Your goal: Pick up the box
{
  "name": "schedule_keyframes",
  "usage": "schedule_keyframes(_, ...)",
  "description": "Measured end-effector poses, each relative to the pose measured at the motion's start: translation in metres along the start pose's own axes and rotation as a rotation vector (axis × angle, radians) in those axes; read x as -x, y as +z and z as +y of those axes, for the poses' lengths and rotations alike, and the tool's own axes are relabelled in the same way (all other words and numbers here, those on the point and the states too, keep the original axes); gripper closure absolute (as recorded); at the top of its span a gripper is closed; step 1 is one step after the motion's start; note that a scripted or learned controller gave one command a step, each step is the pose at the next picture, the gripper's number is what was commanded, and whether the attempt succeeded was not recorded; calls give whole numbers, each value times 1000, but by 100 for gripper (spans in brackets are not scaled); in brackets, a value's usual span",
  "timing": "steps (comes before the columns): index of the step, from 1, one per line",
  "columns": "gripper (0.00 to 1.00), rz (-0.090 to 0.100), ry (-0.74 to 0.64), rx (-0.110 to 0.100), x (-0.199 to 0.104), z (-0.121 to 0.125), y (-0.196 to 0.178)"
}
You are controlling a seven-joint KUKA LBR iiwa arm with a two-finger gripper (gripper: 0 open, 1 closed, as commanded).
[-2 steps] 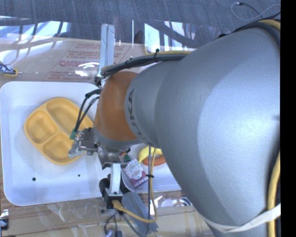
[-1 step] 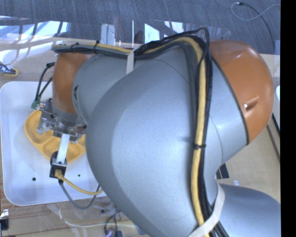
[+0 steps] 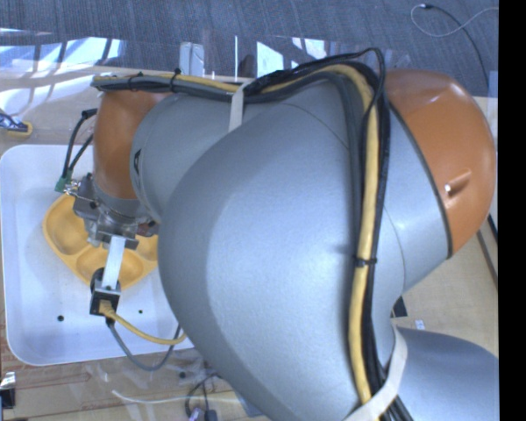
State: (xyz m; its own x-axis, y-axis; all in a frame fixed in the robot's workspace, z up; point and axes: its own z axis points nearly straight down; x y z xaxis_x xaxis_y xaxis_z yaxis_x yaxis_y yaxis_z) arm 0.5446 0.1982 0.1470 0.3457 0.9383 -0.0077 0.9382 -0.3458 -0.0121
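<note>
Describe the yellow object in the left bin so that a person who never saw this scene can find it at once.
Look at the left white bin, beside the big grey arm. Under the arm's wrist lies a yellow tray-like object, partly hidden. Its warm yellow colour and rounded hollows set it apart from the flat white bin floor and the thin yellow cable nearby.

White bins: I am counting one showing, the left bin; my own arm is covering the rest of the bench.
Yellow objects: I am seeing one, a lobed yellow piece lying in that bin.
Arms: one, my grey arm, with one orange band.
Cables: I am making out one yellow cable along the bin's near edge.
</note>
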Motion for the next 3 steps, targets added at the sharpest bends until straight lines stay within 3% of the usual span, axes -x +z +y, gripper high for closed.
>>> schedule_keyframes(1, 100, 6, 96, 7, 29, 30, -111)
schedule_keyframes(2, 100, 3, 188, 3, -11, 19, -19)
schedule_keyframes(3, 100, 7, 253, 7, -36, 67, -85)
